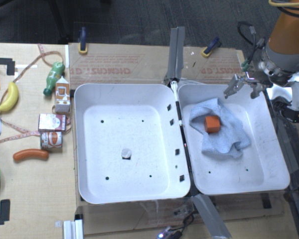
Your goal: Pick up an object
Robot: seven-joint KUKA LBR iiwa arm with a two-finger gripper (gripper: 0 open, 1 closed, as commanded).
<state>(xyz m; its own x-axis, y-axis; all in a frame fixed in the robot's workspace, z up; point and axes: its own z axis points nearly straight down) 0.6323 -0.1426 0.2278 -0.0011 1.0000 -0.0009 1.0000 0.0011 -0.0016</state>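
Right bin (269,153) holding crumpled blue cloth (224,133) with orange block (212,124) on top, left bin (89,133) holding small grey piece (126,154), pincer (243,87) spread, holding nothing, above right bin's far edge

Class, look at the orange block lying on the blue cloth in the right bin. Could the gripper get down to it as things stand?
Probably yes. The orange block lies exposed on top of the cloth with nothing over it, and the gripper hangs above the right bin's far rim, so the way down looks free.
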